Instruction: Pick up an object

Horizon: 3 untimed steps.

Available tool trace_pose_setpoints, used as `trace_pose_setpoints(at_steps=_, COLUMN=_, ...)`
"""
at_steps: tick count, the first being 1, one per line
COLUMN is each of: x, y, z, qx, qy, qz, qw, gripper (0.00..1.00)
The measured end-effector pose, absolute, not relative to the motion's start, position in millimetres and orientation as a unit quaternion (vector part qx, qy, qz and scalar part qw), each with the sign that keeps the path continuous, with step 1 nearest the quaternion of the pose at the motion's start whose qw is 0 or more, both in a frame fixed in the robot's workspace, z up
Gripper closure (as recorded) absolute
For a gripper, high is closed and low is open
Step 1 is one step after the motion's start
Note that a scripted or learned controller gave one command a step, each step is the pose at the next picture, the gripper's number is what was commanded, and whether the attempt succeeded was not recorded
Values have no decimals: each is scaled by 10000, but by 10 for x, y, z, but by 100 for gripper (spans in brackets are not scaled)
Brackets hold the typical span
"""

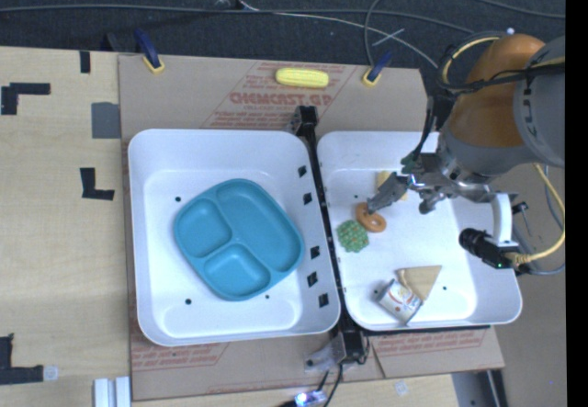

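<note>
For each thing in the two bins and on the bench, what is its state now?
Blue plate: flat in the left bin, nothing on it.
Orange ring: in the right bin, at the gripper tip.
Green ball: lying free.
Wedge: lying free.
Small can: on its side.
Yellow corn: outside the bins.

arm [514, 102] cut off by right edge, small yellow item [382, 179] partly hidden behind gripper [381, 198], kind unclear

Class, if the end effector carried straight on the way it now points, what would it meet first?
Probably the orange ring, right at the tip of the end effector, which points down-left in the right bin; its height above the ring is unclear.
</note>
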State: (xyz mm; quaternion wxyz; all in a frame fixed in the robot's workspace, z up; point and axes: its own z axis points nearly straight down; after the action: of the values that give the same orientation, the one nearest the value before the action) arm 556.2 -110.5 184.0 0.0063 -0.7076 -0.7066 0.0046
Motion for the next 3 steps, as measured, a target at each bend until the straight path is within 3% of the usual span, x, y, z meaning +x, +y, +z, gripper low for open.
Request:
trace_pose_setpoints(at_steps=1, x=5594, y=-1104, z=1913, qx=-7065, qy=-7077, qz=6, qw=10, gripper=0)
trace_pose_setpoints(at_steps=2, x=5591, y=-1113, z=1268, qx=-7068, qy=-7074, qz=24, qw=23, gripper=0)
trace_pose_setpoints(at_steps=3, x=5620, y=-1095, z=873, qx=-7069, qy=-7073, qz=-30, qw=-7, gripper=0)
